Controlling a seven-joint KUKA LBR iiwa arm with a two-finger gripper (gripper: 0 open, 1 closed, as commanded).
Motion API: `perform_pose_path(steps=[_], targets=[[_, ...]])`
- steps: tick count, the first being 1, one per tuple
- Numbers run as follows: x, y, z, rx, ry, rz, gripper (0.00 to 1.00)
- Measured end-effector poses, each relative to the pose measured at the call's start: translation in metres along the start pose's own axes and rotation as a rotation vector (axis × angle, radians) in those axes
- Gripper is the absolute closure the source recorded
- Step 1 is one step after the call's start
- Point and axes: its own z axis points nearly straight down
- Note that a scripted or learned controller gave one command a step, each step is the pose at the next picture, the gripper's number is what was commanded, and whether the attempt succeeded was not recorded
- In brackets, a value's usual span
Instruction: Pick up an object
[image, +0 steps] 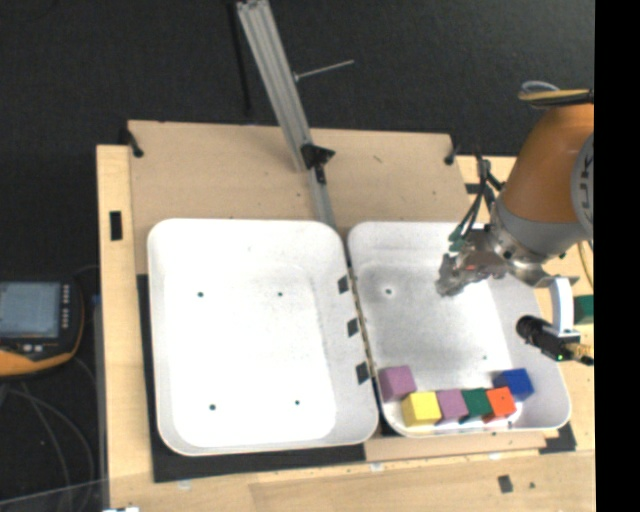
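Several small blocks sit along the near edge of the right bin (420, 250): a purple block (397, 381), a yellow block (421, 408), a second purple block (452, 404), a green block (475, 403), an orange block (499, 402) and a blue block (514, 382). My gripper (456, 273) hangs over the far half of the right bin, well behind the blocks. Nothing shows between its fingers.
The left bin (250, 330) lies beside the right one, with black clips along the divide. A slanted metal rod (285, 95) rises from behind the bins. A black handheld device (35, 315) lies off the bench at the left.
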Motion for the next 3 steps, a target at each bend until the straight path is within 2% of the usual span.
perform_pose_path(steps=[1, 2, 3], targets=[[0.031, 0.032, 0.096, 0.012, 0.002, -0.015, 1.0], [0.144, 0.025, 0.02, 0.002, 0.006, -0.02, 1.0], [0.206, 0.036, 0.023, 0.006, 0.005, -0.019, 1.0]])
